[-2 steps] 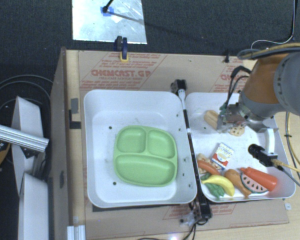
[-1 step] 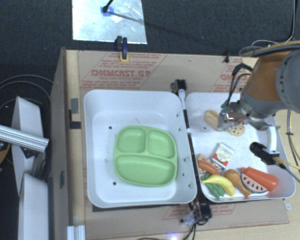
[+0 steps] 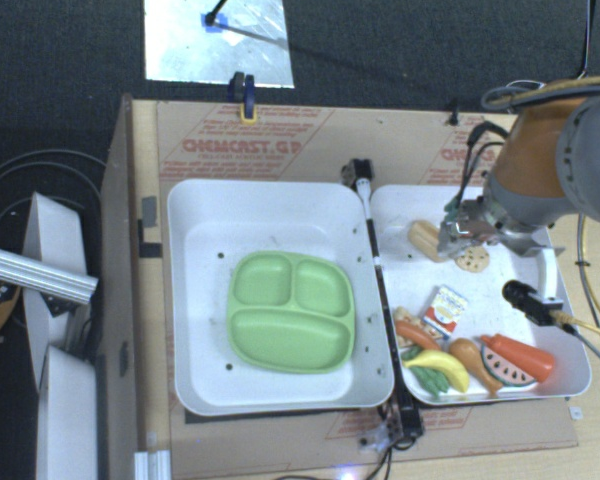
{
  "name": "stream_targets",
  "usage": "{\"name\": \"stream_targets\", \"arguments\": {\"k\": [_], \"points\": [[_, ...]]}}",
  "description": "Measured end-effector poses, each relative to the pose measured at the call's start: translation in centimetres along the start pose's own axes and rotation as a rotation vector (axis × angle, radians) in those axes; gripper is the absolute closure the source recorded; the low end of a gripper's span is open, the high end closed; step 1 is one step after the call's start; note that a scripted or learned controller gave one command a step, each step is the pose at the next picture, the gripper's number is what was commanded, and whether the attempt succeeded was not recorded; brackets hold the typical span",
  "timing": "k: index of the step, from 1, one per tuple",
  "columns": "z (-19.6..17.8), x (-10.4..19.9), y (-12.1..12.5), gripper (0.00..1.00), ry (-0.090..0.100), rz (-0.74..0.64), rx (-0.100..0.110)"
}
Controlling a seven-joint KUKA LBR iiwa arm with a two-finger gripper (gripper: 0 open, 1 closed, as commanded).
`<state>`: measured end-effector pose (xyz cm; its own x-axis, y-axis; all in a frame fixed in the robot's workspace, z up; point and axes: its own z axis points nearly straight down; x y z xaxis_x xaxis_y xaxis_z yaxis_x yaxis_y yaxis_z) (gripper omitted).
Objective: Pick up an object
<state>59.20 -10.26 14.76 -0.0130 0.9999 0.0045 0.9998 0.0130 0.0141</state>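
Red "CHEMCAST GP" lettering on brown board [image 3: 242, 146]; claw [image 3: 458, 230] over right bin [image 3: 570, 368], grip state unclear.

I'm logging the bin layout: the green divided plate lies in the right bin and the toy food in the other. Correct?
Not quite. The camera view shows the green divided plate in the left bin; the toy food, such as the banana, lies in the right bin.

Single fixed view from above the bench, tilted downward, set far enough back to take in both white bins [image 3: 280, 203], cardboard base [image 3: 280, 133], dark floor beyond, arm [image 3: 570, 158] entering from frame right.
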Motion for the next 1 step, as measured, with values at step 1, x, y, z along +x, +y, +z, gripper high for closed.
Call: {"name": "stream_targets", "arguments": {"k": [1], "points": [[2.28,-1.4,-2.38,1.0,-0.005,0.014,0.016]]}}
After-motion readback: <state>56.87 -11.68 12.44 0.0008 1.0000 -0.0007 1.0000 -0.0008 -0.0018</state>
